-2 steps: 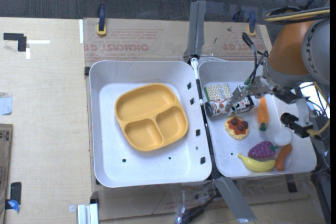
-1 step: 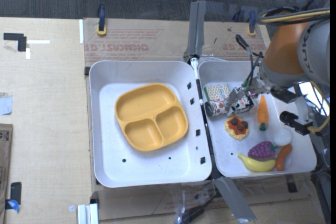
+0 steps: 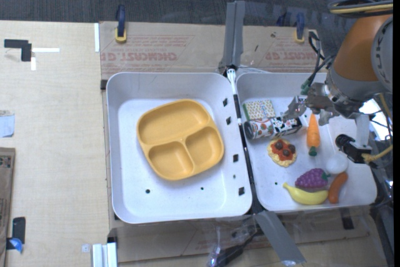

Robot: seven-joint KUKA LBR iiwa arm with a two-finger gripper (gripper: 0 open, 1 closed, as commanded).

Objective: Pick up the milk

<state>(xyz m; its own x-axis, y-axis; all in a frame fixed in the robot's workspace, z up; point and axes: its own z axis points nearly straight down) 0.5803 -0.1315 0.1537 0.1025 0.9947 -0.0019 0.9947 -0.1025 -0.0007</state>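
Over the right bin (image 3: 369, 197), gripper (image 3: 295, 110) sits low at the milk (image 3: 270, 127) — fingers reach its right end, but can't tell whether they're spread or pinching it. Milk lies on its side near the bin's left wall, just below a green-patterned box (image 3: 259, 109). Nearby: small pizza (image 3: 282, 152), carrot (image 3: 313, 132), grapes (image 3: 311, 179) on a banana (image 3: 305, 196). Left bin (image 3: 119, 153) holds a yellow divided plate (image 3: 180, 139).

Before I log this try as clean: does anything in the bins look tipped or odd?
Yes. The milk lies on its side in the right bin, by the divider, beside the pizza slice. The hand sits at its end.
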